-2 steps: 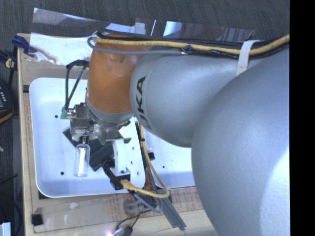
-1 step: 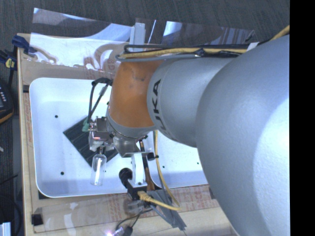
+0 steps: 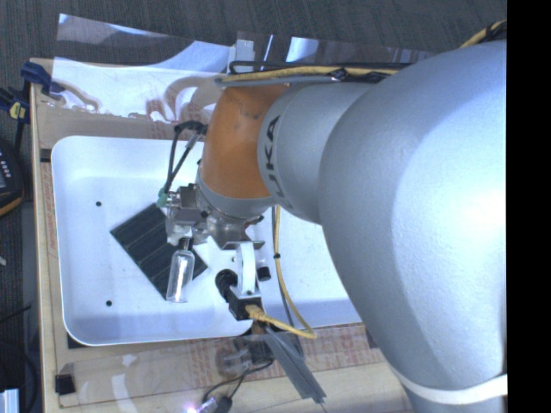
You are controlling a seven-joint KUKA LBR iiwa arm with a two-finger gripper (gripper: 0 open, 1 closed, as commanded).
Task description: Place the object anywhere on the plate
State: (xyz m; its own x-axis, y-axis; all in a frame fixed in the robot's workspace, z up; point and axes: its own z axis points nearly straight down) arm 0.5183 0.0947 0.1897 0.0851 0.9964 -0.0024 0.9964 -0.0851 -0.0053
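Gripper [image 3: 178, 280] over a flat dark ribbed square plate [image 3: 148, 235] in the glossy white bin [image 3: 77, 231]; finger state unclear.

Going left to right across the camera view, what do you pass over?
White bin's left wall → dark ribbed square plate → shiny metal cylinder at the plate's right corner → orange wrist band → big grey arm housing.

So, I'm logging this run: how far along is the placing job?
Looks done: the tool is over the dark ribbed plate in the left bin. In hand: a shiny cylinder lies across the plate's lower edge below it; whether it is held or already released, I cannot tell. Left: a clear release and the arm pulling away.
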